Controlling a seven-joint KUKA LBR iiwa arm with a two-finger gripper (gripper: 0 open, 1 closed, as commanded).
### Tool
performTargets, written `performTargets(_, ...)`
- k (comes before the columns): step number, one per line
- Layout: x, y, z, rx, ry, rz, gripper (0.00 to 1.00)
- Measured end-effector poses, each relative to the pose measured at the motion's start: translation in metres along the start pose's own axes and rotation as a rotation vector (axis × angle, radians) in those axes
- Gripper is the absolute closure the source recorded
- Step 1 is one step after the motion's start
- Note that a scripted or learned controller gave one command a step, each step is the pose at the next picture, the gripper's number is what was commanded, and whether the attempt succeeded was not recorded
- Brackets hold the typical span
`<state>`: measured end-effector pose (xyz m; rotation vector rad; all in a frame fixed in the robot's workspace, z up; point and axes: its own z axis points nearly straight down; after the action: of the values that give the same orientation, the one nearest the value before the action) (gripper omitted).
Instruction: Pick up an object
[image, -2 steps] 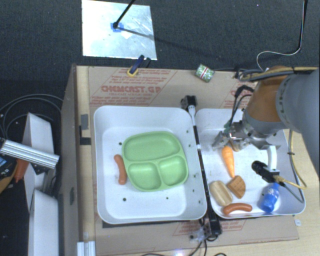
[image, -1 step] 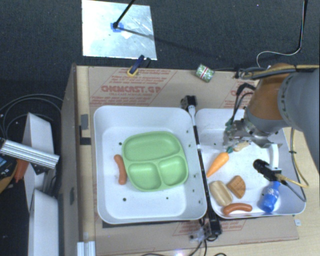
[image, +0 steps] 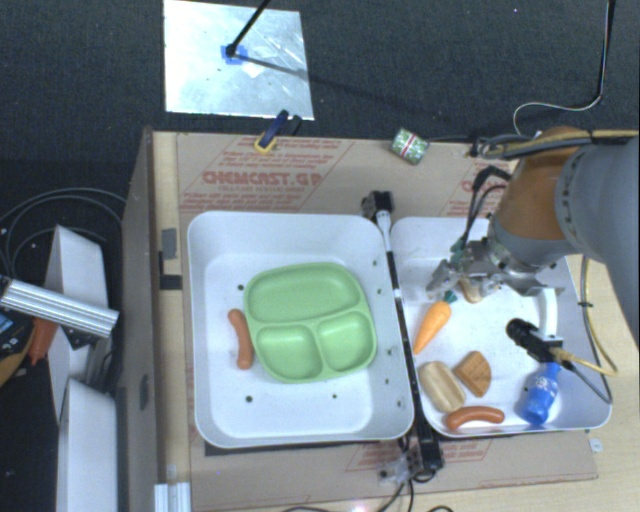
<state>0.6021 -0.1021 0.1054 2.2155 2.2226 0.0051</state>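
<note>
- Camera view puts the gripper (image: 458, 287) low in the upper half of the right bin (image: 420, 240). Whether it is spread or pressed together cannot be told, and nothing can be made out as held in it.
- The carrot (image: 432, 325) lies just below the gripper on the bin floor, tip pointing down-left toward the wall between the bins. It looks like the nearest candidate.
- By my reading the pick is not yet done: every object seems to rest on a bin floor, so closing on one and lifting it are left.
- Lower in the same bin lie a bread roll (image: 437, 381), a brown pastry (image: 474, 372) just beside it, a sausage (image: 474, 417) along the bottom wall, and a blue bottle (image: 539, 393) to the right.
- The left bin (image: 280, 235) bears a green divided plate (image: 308, 295), with a second sausage (image: 240, 338) beside its left edge.
- Red print on the cardboard (image: 330, 160) under the bins reads "CHEMCAST GP"; the smaller lines are too fine to read.
</note>
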Motion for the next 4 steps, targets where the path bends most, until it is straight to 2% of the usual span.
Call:
performTargets(1,0.008,-0.033,0.021,0.005,0.0,0.002,0.0)
performTargets(3,0.016,-0.055,0.021,0.006,0.001,0.003,0.0)
performTargets(4,0.0,0.042,0.021,0.001,-0.001,-0.001,0.0)
